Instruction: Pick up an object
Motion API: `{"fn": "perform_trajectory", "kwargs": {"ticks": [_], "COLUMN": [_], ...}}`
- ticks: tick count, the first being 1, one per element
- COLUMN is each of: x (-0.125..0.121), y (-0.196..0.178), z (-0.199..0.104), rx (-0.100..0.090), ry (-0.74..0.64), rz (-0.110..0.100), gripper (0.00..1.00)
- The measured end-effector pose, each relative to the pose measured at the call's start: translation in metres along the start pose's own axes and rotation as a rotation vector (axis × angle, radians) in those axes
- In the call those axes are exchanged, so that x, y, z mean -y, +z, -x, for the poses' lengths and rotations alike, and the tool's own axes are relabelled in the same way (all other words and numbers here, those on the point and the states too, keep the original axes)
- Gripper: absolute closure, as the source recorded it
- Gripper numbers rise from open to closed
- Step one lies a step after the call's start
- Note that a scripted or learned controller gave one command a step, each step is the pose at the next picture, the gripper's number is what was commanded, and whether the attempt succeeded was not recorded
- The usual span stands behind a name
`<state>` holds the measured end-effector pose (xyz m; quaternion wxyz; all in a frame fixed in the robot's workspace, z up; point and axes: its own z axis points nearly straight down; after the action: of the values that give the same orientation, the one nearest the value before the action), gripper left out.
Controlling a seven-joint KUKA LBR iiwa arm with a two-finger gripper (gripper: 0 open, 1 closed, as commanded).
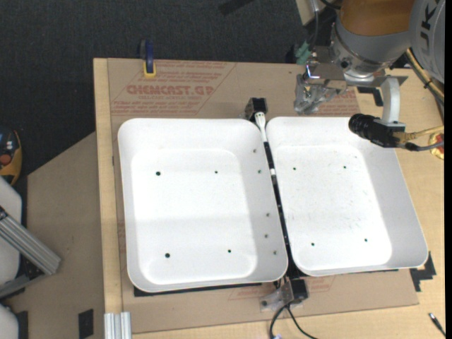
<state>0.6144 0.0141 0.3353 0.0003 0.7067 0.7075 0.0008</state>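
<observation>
Above the far rim of the right bin (395, 210), the gripper (311, 99) hangs over the brown board (176, 87); whether it is open or shut, I cannot tell; nothing shows in its grasp; the left bin (141, 210) lies beside it, their rims touching.
</observation>
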Motion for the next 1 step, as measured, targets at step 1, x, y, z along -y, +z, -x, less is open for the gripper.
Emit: {"fn": "perform_trajectory", "kwargs": {"ticks": [1], "x": [0.0145], "y": [0.1083], "z": [-0.0595], "rx": [-0.001], "ry": [-0.004], "rz": [-0.015], "gripper": [1.0]}}
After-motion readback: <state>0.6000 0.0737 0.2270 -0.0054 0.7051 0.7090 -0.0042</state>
